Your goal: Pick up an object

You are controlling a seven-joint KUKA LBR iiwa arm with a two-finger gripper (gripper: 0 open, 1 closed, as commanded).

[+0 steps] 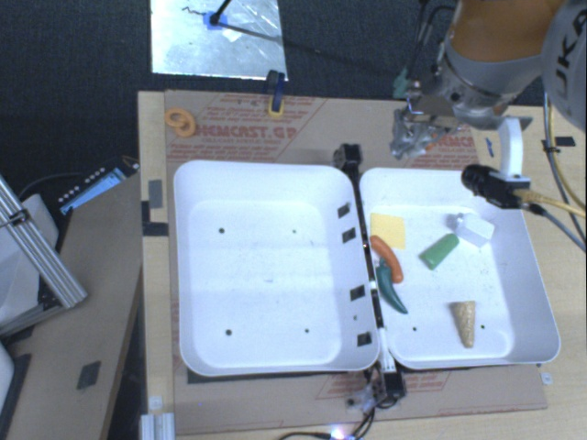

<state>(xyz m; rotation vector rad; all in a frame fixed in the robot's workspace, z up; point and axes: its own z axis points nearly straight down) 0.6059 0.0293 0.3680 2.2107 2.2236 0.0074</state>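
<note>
Your gripper (pixel 410 145) hangs above the bench just past the far rim of the right bin (pixel 527 287), near the bins' shared divider; how far its fingers stand apart you cannot tell from this slant, and nothing shows between them. Above it, the arm's orange band (pixel 495 16) and grey wrist fill the upper right corner.

In the right bin lie your candidates — a yellow square (pixel 389 230) close to the divider, an orange piece (pixel 389 257) and a dark green pepper shape (pixel 393 292) just below it, a green block (pixel 439 250) near the middle, a white block (pixel 472 229) beside that, and a tan cone (pixel 465 323) toward the near edge. All are well apart from the gripper.

The left bin (pixel 197 337) sits alongside. Both rest on a cardboard sheet (pixel 303 122) printed in red — the lettering is too blurred to read with confidence. A tan ring (pixel 180 121) lies at its far left corner.
</note>
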